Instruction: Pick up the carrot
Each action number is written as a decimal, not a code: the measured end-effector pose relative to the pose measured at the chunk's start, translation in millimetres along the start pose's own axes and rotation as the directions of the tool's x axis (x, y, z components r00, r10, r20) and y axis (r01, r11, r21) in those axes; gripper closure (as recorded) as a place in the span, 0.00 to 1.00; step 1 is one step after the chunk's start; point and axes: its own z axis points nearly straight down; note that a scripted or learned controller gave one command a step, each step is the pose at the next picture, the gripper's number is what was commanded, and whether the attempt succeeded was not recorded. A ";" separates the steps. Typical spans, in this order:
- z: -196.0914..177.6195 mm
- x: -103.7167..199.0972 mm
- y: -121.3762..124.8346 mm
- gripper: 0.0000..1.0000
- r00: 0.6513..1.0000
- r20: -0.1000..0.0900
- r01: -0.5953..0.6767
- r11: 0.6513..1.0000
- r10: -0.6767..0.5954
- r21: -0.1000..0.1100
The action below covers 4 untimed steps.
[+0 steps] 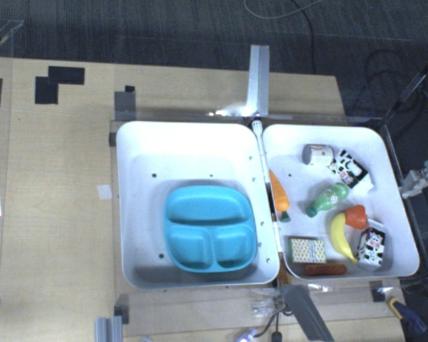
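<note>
Carrot (278, 193) against right bin's (385, 148) left wall, fingers' state cannot be told.

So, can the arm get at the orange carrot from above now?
Probably yes: the orange carrot lies uncovered in the right white bin, but close against its left wall, which may crowd the jaws.

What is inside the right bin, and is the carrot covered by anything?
The right bin holds the carrot against its left wall, uncovered, plus a green bottle, banana and small cartons. Whatever lies beneath them is hidden.
</note>
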 end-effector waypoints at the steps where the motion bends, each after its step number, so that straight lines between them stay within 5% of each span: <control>1: 169.4 17.5 1.2 1.00 0.999 -0.003 0.034 0.999 -0.034 0.003; 3: -17.3 -0.7 0.1 1.00 0.938 0.003 0.348 0.938 -0.348 -0.003; 4: -141.3 0.9 0.4 1.00 0.923 0.004 0.384 0.923 -0.384 -0.003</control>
